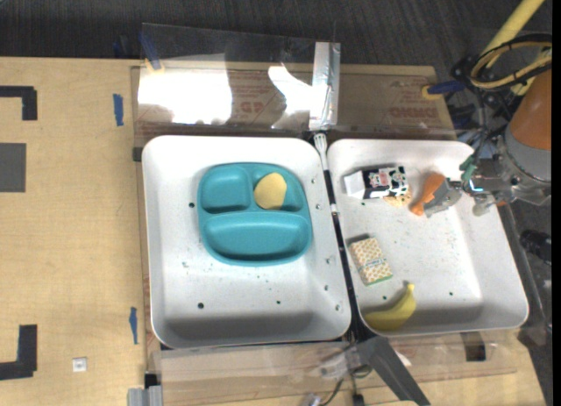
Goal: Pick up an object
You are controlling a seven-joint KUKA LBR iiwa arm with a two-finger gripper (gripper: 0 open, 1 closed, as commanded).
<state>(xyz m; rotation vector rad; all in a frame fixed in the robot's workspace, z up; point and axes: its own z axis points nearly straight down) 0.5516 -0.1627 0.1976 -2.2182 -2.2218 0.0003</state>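
In the right bin [491,299] lie an orange carrot-like piece [428,192], a small black-and-white box [379,181], a patterned packet [371,259] and a yellow banana [394,308] by the front wall. My gripper [454,192] reaches in from the right, low over the bin's back right part, its tip right against the orange piece's right end. Whether it grips that piece is unclear. The left bin [175,290] holds a teal divided plate [254,238] with a yellow round fruit [270,190] in its back right compartment.
A clear plastic sheet and a taped post [324,80] stand behind the bins. Yellow and black cables [504,49] hang at the back right beside the arm's orange band [535,119]. Bare bin floor lies between the packet and the right wall.
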